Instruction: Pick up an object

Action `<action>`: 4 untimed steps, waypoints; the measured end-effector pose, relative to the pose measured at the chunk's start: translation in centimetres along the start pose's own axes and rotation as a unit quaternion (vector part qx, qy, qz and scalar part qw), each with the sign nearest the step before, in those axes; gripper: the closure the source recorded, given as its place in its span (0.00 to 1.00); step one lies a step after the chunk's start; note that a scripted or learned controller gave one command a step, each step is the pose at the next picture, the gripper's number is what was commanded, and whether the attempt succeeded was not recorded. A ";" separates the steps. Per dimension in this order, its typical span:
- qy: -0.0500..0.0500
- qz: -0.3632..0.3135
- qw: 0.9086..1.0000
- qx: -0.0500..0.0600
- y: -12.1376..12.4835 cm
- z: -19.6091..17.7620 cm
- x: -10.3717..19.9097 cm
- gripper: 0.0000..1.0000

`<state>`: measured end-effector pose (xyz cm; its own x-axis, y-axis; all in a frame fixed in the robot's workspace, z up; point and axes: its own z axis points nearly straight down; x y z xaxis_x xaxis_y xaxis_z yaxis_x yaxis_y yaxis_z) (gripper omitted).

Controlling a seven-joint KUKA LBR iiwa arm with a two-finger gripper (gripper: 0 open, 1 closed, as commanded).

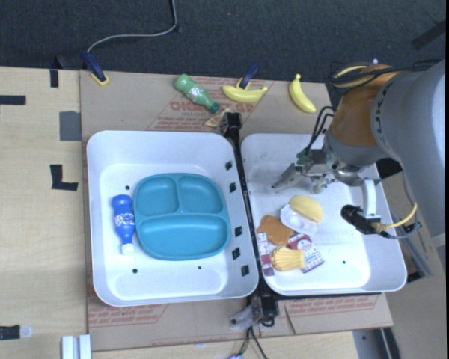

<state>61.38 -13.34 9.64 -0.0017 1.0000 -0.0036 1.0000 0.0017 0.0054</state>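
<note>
My gripper [302, 182] hangs low over the back of the right bin [374, 275], its two grey fingers spread open with nothing between them. Just in front of it lies a pile of toy food: a yellow lemon-like piece [307, 206], a white piece [292, 218], a brown cookie [275, 230], a yellow ridged piece [286, 259] and a red-and-white packet [311, 257]. The yellow piece lies a short way below the fingertips, apart from them.
The left bin [105, 163] holds a blue divided plate [182, 215] and a blue bottle [123, 221]. Behind the bins on the cardboard lie a green bottle [196, 93] and two bananas [244, 93] [301, 96]. The arm's bulk covers the right bin's far right side.
</note>
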 end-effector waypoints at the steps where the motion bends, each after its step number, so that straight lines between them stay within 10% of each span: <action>1: 0.001 0.001 1.000 0.000 -4.3 0.9 0.5 0.00; 2: 0.001 0.000 1.000 0.000 1.0 1.0 2.2 0.00; 3: 0.000 0.000 1.000 0.000 -0.4 1.0 2.3 0.00; 4: 0.001 0.000 1.000 0.001 5.5 1.1 3.5 0.00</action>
<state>66.90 -9.80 8.53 -0.0019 1.0000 -0.0011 1.0000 0.0019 0.0027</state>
